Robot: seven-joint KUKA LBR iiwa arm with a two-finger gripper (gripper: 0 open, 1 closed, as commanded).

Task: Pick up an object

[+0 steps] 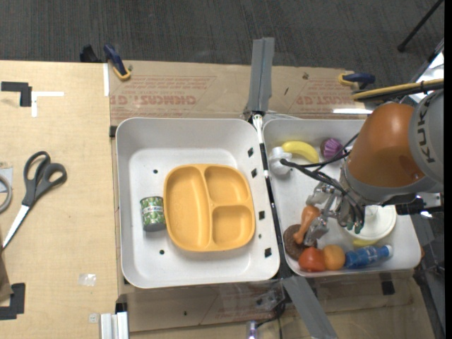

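The grey arm with its orange band [385,147] reaches in from the right over the right-hand shallow white bin [282,189], and its hand [321,223] is down among the things in that bin. A small orange carrot-shaped toy [308,221] lies just beside the metal fingers, touching or nearly so, but whether it sits between them cannot be told, nor how far the hand is open. Close below the hand lie a red tomato-like ball [311,259], a round orange fruit [334,256] touching it, and a blue plastic bottle [367,256] on its side along the bin's near wall. A dark brown round piece [291,237] sits to the left of the tomato, near the dividing wall. A white round dish [378,221] lies just right of the hand, partly under the arm. Farther back in the same bin are a yellow banana [300,150], a small purple ridged object [332,147] and a white rounded item [279,167] by the wall. The left-hand white bin [134,189] holds a yellow three-compartment plastic plate [210,207] and a small green-labelled can [152,212] just beside the plate's left rim. On the tan surface [63,189] well to the left lie black-handled scissors [34,182].
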